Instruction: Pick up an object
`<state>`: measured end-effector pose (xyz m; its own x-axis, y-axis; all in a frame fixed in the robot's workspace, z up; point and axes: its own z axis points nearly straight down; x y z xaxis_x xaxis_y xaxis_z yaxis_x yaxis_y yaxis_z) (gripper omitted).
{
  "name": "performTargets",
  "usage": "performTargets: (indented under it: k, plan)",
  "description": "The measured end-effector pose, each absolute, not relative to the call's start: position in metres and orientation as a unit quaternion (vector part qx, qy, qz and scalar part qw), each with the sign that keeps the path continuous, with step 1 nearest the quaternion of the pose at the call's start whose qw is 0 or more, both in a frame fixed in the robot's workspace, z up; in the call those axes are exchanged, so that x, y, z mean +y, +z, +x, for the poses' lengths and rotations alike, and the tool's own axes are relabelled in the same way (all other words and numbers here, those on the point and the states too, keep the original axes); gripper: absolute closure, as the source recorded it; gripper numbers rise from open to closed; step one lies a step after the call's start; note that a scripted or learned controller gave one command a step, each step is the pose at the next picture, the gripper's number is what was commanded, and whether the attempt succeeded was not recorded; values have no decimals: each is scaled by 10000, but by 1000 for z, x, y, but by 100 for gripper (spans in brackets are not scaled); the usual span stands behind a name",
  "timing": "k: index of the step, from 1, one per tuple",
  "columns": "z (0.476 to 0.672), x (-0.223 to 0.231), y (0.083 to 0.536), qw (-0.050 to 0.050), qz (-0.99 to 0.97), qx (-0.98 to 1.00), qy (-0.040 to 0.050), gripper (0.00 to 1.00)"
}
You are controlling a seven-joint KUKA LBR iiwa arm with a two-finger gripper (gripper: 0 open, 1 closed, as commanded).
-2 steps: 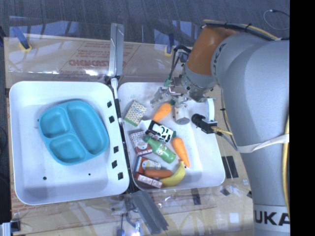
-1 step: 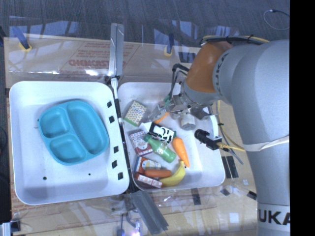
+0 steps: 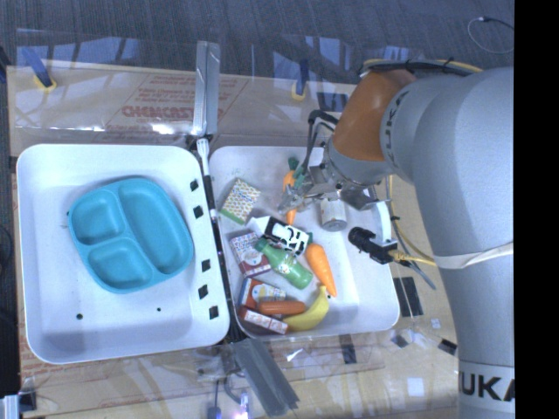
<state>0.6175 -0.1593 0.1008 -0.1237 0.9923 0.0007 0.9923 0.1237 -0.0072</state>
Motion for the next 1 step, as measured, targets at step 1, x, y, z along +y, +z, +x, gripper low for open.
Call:
performTargets:
  k: [1]
  plan:
    - [553, -128, 202, 9, -7083, -7059, 11, 100]
